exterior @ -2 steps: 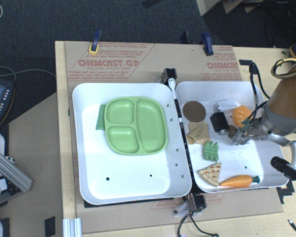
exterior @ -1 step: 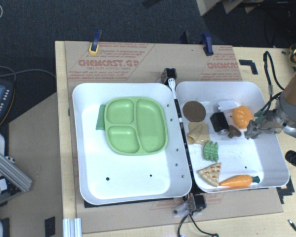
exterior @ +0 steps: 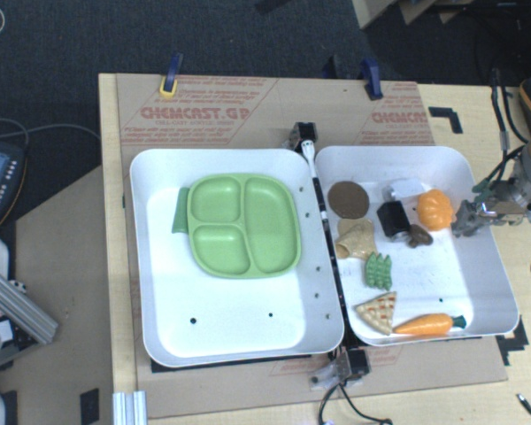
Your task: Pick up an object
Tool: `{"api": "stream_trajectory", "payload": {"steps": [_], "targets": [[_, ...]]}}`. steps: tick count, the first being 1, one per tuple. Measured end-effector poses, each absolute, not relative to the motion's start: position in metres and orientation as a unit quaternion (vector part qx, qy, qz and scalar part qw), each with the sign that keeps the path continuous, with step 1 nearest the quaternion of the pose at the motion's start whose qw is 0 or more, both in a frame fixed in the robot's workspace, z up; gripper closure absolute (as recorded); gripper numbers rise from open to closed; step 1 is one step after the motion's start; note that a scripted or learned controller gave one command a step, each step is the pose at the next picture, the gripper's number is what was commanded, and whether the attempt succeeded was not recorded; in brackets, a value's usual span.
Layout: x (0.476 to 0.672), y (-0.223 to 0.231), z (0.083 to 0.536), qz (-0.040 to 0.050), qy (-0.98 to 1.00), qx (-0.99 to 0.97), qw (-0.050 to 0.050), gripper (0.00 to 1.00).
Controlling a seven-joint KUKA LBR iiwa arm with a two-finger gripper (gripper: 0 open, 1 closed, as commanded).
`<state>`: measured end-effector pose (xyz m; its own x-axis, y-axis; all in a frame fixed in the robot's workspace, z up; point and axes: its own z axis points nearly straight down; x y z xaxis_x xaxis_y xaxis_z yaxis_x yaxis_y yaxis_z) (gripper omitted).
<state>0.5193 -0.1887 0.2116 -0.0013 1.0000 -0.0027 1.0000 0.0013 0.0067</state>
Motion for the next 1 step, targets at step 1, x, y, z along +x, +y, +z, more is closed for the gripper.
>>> {"api": "stream_trajectory", "payload": {"steps": [1], "targets": [[0.5203, -0.1889, 0.2260, 0.0009, 0.708, 0.707, 0.002, 1.00]]}}
